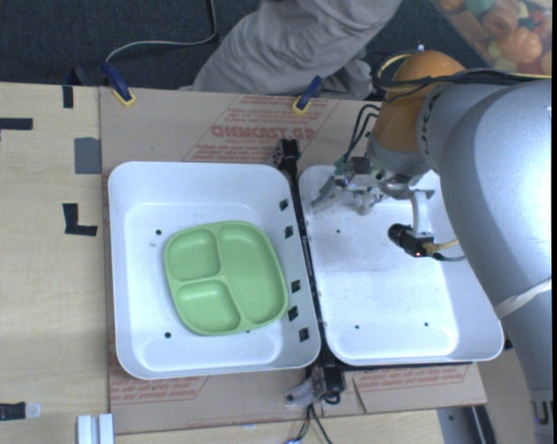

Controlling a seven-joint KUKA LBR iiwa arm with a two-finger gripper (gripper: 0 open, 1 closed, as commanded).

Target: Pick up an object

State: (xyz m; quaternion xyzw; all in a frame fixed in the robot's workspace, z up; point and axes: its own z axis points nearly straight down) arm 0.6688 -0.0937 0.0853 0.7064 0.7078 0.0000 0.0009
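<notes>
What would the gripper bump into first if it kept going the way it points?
Probably the white floor of the right bin: the gripper hangs over its far end, pointing down, though depth is hard to judge.

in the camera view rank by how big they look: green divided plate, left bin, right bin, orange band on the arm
1. left bin and right bin: they look alike, and the arm covers part of the right one, so no ranking.
2. green divided plate
3. orange band, though it sits nearer the camera.
</notes>
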